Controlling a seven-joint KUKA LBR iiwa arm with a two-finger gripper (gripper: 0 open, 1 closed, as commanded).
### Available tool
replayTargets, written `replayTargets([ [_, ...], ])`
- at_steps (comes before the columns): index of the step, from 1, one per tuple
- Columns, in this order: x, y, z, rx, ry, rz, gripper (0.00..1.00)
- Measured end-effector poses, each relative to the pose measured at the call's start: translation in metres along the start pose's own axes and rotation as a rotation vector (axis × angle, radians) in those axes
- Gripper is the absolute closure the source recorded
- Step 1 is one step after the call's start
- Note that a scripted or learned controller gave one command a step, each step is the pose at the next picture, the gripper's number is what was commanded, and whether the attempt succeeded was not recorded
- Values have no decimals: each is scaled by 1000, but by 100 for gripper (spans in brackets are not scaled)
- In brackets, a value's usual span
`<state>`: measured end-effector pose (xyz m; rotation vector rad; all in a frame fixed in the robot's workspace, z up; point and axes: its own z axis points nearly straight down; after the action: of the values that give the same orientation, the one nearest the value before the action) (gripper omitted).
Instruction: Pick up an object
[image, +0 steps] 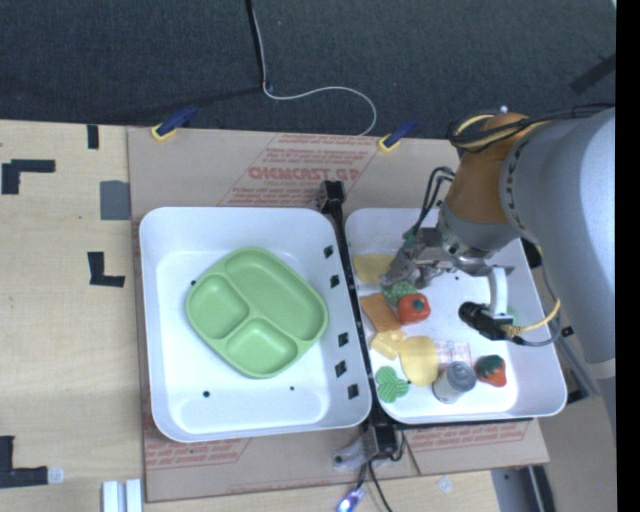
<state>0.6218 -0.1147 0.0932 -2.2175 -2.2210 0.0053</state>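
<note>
So, two shallow white plastic bins side by side on a cardboard-covered bench. Left white bin (170, 330) holding a light green three-compartment plastic plate (257, 311), lying a bit skewed. Right white bin (535, 385) packed with small toys: red toy tomato with a green top (411, 303), orange wedge-shaped block (378, 312) just left of it, pale yellow rounded piece (418, 358), small green leafy toy (390, 382), grey cylindrical cap (457, 379), little red strawberry-like toy (491, 370). Grey arm with the orange band coming in from the right, two-finger gripper (405, 277) down low right over the tomato, seemingly touching its green top. Open or clenched? Can't tell from this angle. Nothing visibly lifted.
</note>
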Motion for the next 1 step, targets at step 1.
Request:
replayTargets([
  [1, -4, 2, -43, -6, 0, 2, 100],
])
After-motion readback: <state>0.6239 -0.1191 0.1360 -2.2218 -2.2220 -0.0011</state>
